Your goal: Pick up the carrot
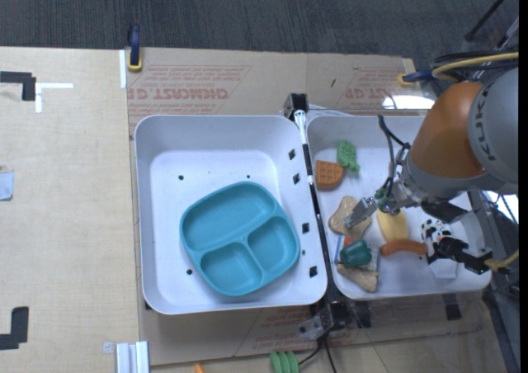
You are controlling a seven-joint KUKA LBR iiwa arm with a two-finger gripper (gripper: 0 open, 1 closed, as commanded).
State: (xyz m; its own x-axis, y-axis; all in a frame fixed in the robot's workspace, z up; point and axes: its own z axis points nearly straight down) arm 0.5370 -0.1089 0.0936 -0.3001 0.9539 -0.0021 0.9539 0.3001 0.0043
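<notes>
Carrot [402, 247] lies on the floor of the right bin [369, 134], toward the near edge, a short orange piece set roughly crosswise. Just above it in the view, touching or nearly so, sits a pale yellow piece [393, 225]. To the carrot's left is a dark green toy vegetable [356, 254], resting on a slice of bread [360, 279] by the bin's near wall. A second bread slice [341, 216] lies further up, and the gripper [363, 213] hangs at its right edge (left of the carrot and above it in the view, not on it). Whether the gripper is apart or together cannot be told from this angle. A waffle [328, 174] and a leafy green piece [347, 156] lie toward the far end, well apart from the carrot. The arm [450, 144] covers the right part of this bin, and the carrot's right end is hard to make out there. The left bin [165, 165] bears a blue divided plate [239, 238].
</notes>
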